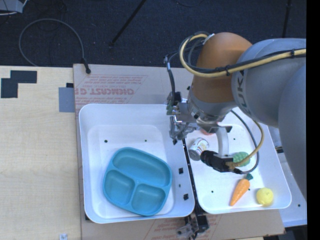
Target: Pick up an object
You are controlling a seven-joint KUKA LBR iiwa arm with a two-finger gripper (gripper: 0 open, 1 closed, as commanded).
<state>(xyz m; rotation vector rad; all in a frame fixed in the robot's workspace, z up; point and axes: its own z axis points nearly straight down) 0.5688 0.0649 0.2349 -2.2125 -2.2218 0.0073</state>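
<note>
1. Objects to pick lie in the right bin (280,204): a toy carrot (239,191) and a yellow lemon-like ball (264,196) near its front right corner, a green piece (242,158) just behind the carrot, and a small can-like cylinder (199,147) near its left wall.
2. Hand (176,128) hangs over the divide between the two bins, toward their back edge; whether it is wide or narrow cannot be told.
3. Left bin (125,115) carries a blue compartment tray (136,181) toward its front.
4. Both bins sit on a cardboard sheet (112,86) on the desk (35,149).
</note>
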